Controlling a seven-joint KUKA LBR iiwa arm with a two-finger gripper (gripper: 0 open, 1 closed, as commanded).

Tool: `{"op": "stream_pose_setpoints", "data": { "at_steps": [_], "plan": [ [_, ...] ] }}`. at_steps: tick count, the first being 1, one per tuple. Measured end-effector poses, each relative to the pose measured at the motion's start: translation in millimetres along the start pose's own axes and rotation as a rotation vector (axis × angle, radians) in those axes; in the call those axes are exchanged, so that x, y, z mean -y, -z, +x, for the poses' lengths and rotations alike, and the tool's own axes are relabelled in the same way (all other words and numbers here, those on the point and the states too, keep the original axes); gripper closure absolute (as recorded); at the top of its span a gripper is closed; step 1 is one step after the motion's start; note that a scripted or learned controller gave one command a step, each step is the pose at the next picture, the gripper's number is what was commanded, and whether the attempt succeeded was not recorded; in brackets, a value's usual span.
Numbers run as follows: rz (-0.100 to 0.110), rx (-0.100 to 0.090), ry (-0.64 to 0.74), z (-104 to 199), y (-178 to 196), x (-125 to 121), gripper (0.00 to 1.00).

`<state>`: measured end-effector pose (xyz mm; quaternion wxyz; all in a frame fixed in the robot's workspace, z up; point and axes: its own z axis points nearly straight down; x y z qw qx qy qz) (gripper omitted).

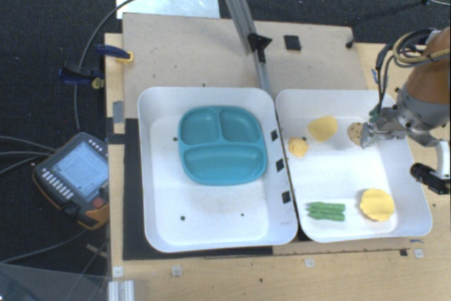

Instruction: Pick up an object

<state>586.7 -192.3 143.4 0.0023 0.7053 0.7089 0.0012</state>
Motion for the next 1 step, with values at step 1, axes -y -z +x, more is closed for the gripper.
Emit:
{"op": "stream_pose_setpoints", "data": {
  "at_steps": [1],
  "plan": [
    [-0.001,0.0,0.002,2.4,44.2,-4.8,1.0]
  ]
}}
